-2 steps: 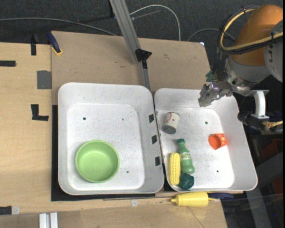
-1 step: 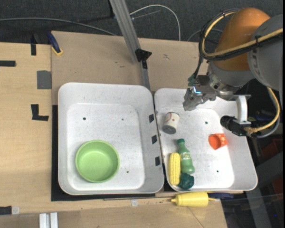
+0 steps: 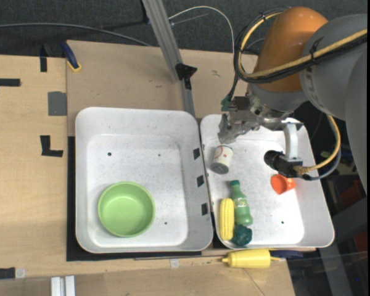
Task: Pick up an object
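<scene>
My gripper [image 3: 228, 133] hangs over the far left corner of the right bin [image 3: 308, 227], just above a small white cup [image 3: 222, 158] that lies on its side. Nothing shows between its fingers. Further toward the front of that bin lie a green bottle [image 3: 240, 205], a yellow corn cob [image 3: 226, 218] and a dark green lump [image 3: 242, 234]. A small orange piece [image 3: 282, 183] sits to the right of the middle, near a black cable end.
The left bin [image 3: 135, 128] holds a green bowl [image 3: 127, 209] in its front left part. A yellow bottle [image 3: 250, 258] lies on the bench in front of the right bin. A grey metal post [image 3: 166, 29] rises behind the bins.
</scene>
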Controlling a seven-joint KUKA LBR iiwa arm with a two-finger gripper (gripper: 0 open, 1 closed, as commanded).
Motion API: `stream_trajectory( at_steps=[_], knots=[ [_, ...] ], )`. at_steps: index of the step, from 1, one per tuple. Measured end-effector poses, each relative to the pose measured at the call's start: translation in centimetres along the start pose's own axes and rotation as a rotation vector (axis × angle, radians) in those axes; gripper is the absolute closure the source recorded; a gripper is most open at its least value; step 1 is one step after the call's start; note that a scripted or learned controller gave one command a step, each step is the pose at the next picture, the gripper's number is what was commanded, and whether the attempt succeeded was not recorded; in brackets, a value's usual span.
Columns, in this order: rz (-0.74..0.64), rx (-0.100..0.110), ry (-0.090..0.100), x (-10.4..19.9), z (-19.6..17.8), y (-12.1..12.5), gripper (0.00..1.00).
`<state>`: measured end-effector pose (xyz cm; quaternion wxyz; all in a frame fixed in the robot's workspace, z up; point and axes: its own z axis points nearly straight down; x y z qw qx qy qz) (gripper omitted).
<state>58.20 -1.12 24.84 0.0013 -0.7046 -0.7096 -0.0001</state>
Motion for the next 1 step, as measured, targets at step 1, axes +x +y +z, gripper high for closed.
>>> stream_trajectory(
  at_steps=[1],
  knots=[
    [-0.001,0.0,-0.001,6.34,0.62,0.24,1.0]
  ],
)
